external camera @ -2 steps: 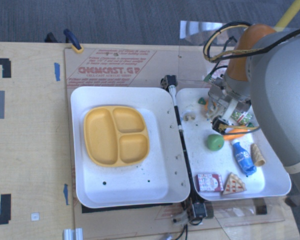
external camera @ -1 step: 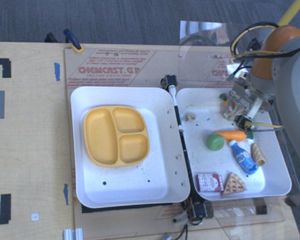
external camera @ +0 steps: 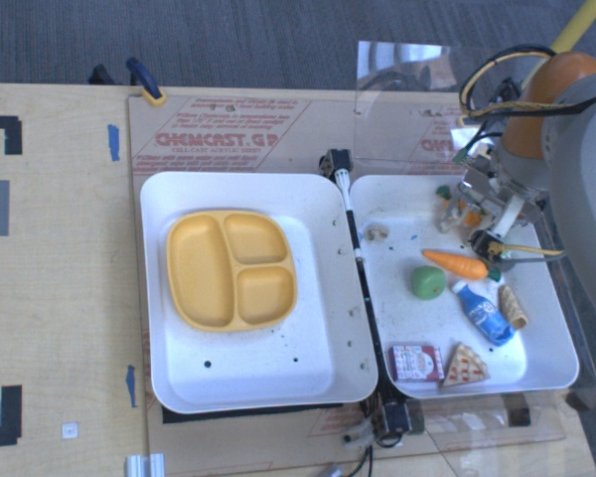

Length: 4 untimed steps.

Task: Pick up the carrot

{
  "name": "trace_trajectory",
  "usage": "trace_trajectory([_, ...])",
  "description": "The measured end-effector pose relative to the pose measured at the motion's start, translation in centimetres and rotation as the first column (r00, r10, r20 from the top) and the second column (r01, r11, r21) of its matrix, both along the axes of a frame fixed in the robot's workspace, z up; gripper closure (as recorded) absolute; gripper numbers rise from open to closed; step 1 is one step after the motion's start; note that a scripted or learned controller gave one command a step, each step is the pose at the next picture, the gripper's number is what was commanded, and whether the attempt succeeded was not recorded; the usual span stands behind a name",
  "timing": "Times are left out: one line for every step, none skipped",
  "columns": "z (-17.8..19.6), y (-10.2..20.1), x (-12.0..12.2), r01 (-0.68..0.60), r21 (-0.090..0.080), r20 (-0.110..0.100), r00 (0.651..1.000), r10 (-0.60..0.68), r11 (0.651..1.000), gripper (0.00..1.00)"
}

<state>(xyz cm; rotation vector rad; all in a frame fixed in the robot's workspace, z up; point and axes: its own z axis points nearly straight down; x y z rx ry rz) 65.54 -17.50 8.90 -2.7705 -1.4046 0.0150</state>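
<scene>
The carrot (external camera: 457,263), orange with a green tip at its right end, lies on its side in the middle of the right bin (external camera: 546,356). My gripper (external camera: 484,229) hangs just above and to the right of it, near the bin's far right part, tilted down toward the carrot's green end. The carrot rests on the bin floor, and nothing shows in the gripper's grasp. The wrist and cables hide part of the gripper's tip.
Around the carrot lie a green ball (external camera: 428,283), a blue bottle (external camera: 482,312), a brown cone (external camera: 514,307), a red packet (external camera: 414,362) and a pizza slice (external camera: 465,366). A small beige piece (external camera: 376,234) sits near the divider. The left bin (external camera: 179,366) holds a yellow divided plate (external camera: 231,269).
</scene>
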Motion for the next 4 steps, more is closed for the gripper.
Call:
trace_trajectory([0.1, 5.4, -6.2, 0.049, -0.023, 0.03, 0.998, -0.048, 0.999, 0.0])
trace_trajectory([0.1, 7.6, -10.2, 0.084, -0.028, 0.032, 0.996, -0.083, 0.996, 0.0])
trace_trajectory([0.0, 3.6, -5.4, 0.395, -0.026, 0.033, 0.918, -0.394, 0.918, 0.0])
trace_trajectory([0.1, 4.6, -16.0, 0.276, -0.026, 0.033, 0.961, -0.275, 0.961, 0.0])
